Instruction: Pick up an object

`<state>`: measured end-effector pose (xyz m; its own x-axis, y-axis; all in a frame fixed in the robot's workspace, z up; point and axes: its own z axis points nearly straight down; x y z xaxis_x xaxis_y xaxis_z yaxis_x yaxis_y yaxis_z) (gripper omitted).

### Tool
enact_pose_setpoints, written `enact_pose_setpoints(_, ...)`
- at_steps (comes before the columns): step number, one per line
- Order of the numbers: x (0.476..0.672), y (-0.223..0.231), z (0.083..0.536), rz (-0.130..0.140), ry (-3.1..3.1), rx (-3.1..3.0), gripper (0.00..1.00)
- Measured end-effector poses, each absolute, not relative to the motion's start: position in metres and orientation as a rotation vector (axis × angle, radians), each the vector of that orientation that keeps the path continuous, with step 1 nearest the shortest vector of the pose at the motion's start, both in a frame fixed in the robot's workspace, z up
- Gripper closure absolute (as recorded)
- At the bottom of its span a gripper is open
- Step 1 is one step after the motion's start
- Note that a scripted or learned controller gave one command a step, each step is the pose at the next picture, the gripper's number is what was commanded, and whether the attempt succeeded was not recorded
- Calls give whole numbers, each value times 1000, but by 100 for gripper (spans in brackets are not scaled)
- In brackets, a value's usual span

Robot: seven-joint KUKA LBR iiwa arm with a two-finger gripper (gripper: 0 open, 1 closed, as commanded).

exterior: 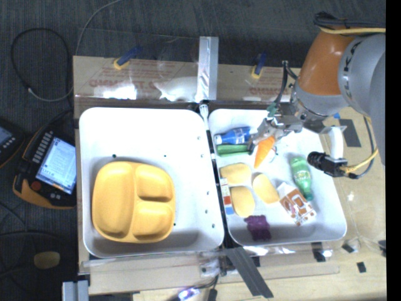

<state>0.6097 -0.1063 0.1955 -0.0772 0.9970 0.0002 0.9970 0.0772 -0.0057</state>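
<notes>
My gripper (271,130) hangs over the back of the right bin (332,227), reaching in from the right. Directly under it is an orange carrot (264,150), tilted, with its upper end touching or just beneath the gripper. Whether the carrot is gripped is not visible. To the left of the gripper lie a blue bottle (233,134) and a green item (232,148).
The right bin also holds three yellow pieces (235,172) (241,199) (266,189), a green bottle (301,174), an orange-and-white carton (297,207) and a purple object (257,226). A yellow divided plate (133,199) lies in the left bin (144,121).
</notes>
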Motion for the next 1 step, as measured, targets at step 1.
enact_pose_setpoints(1,552,-33,220,11,-1779,-2584,100)
